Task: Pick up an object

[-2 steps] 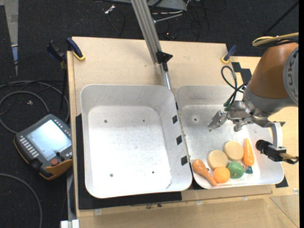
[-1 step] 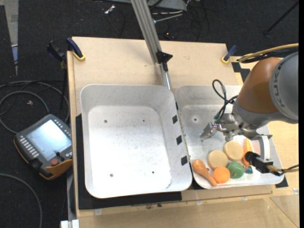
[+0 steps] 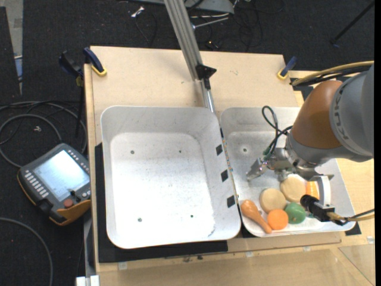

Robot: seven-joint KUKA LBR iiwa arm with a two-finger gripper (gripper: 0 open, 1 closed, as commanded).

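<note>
A wooden bench (image 3: 155, 79) carries two shallow white bins side by side, seen from above at a slant. The left bin (image 3: 119, 159) takes up the wider part of the bench top. The right bin (image 3: 244, 130) touches it along their shared edge, and the grey arm (image 3: 351, 121), with its orange band (image 3: 315, 115), reaches in over the right bin's right edge.

The gripper (image 3: 261, 168) hangs low over the middle of the right bin, its metal tip pointing toward the shared edge; whether it is spread or pressed together cannot be told from this angle, and nothing can be seen between its tips.

The objects for picking lie clustered in the right bin's near right corner. A pale round piece (image 3: 293, 188) sits just beside the wrist, with a second pale round piece (image 3: 272, 199) touching it on the near side. An orange ball (image 3: 277, 220) and a green piece (image 3: 295, 213) lie side by side against the near edge. An orange carrot-shaped piece (image 3: 255, 215) lies aslant at the near left corner. An orange-and-white item (image 3: 318, 190) rests by the right edge.

A teach pendant (image 3: 56, 183) lies on the dark floor left of the bench.
</note>
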